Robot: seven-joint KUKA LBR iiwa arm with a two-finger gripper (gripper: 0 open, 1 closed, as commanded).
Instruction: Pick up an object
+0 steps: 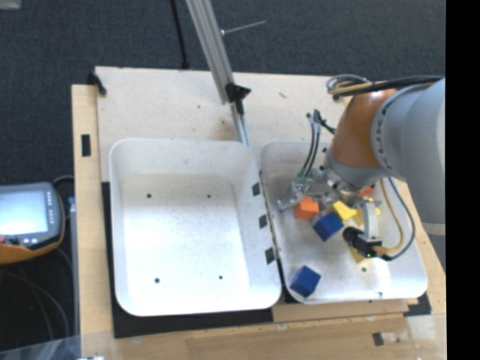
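Note:
The right bin [397,276] holds a small pile of blocks under the arm's wrist: an orange block [305,208], a blue block [327,226] and a yellow piece [344,211]. Another blue block [305,280] lies apart near the bin's front left corner. My gripper [311,199] is lowered into the pile, right over the orange block, with the grey and orange wrist covering most of it. Nothing shows clearly between its fingers.
The left bin [120,201] sits beside the right one, their walls meeting at a divider [266,216]. A slanted metal rail [214,51] rises behind the bins. Cables loop around the wrist [390,231]. A handheld screen [30,216] lies off the bench's left edge.

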